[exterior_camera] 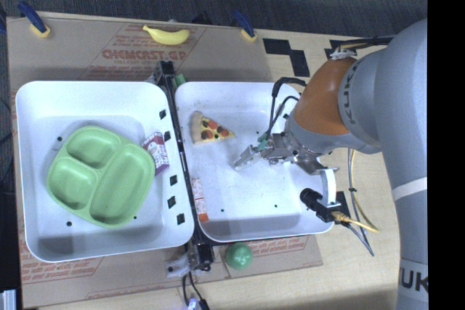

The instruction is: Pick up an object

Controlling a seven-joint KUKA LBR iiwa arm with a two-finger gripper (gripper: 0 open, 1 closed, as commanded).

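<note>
A toy pizza slice (208, 129) lies in the right bin (240, 218), near its upper left corner. My gripper (245, 157) reaches in from the right, low over the middle of that bin, just below and right of the pizza slice. Nothing shows between its fingers. The grey arm with its orange band (327, 102) covers the bin's right side.
A green divided plate (99, 174) fills much of the left bin (43, 102), with a small dark red packet (155, 150) by its right edge. A yellow banana (166, 33) lies on the cardboard behind the bins. A green ball (237, 255) sits in front of them.
</note>
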